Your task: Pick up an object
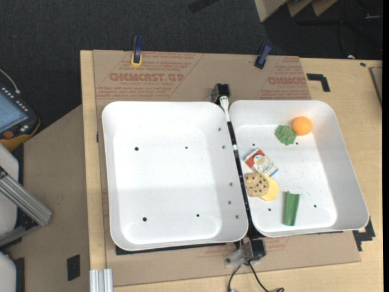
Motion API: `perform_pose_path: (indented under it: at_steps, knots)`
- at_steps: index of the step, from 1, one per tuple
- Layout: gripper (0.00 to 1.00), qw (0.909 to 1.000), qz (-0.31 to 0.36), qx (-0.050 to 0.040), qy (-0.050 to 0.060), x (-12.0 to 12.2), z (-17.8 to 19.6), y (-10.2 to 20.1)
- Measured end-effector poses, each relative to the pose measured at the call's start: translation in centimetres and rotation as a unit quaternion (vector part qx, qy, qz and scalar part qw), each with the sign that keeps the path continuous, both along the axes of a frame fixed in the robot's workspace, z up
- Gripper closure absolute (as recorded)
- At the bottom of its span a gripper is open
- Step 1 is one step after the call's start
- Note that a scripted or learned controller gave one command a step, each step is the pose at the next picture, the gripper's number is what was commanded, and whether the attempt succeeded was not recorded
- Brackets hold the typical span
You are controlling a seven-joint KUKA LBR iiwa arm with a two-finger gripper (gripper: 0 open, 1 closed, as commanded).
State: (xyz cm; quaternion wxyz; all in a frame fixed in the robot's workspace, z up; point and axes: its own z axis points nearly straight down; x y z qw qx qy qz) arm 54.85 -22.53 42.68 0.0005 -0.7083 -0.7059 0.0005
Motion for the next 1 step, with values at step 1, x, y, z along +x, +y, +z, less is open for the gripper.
perform_pose_path:
  at_steps: [1]
  knots:
    - [1.0,1.0,0.001,0.0007,0.002,-1.85,-6.09,0.15]
